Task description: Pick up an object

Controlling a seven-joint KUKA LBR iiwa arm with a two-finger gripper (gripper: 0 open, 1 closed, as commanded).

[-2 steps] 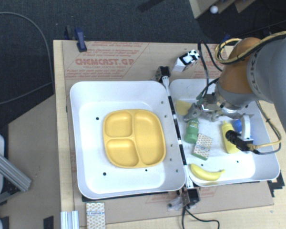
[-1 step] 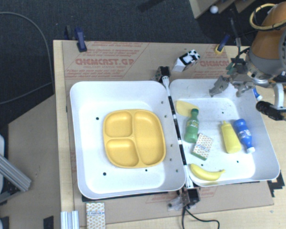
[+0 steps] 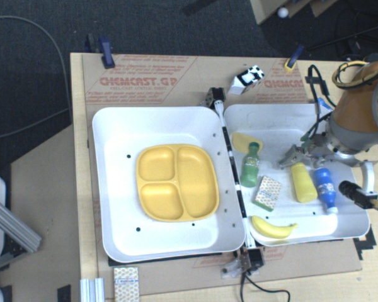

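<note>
My gripper (image 3: 299, 160) hangs open in the right bin (image 3: 283, 119), just over the top end of a yellow bottle (image 3: 303, 182). Nothing sits between its fingers. A blue bottle (image 3: 325, 189) lies close on the yellow bottle's right. A green bottle (image 3: 249, 165) lies to the left, its cap on a pale yellow piece (image 3: 239, 141). A small patterned box (image 3: 267, 192) lies below the green bottle. A banana (image 3: 272, 228) rests by the bin's front wall.
The left bin (image 3: 113, 168) holds a yellow divided plate (image 3: 176, 182). The arm's orange band (image 3: 359, 109) and grey wrist overhang the right bin's right side. A black-and-white item (image 3: 247, 78) and blue clamps stand on the bench behind the bins.
</note>
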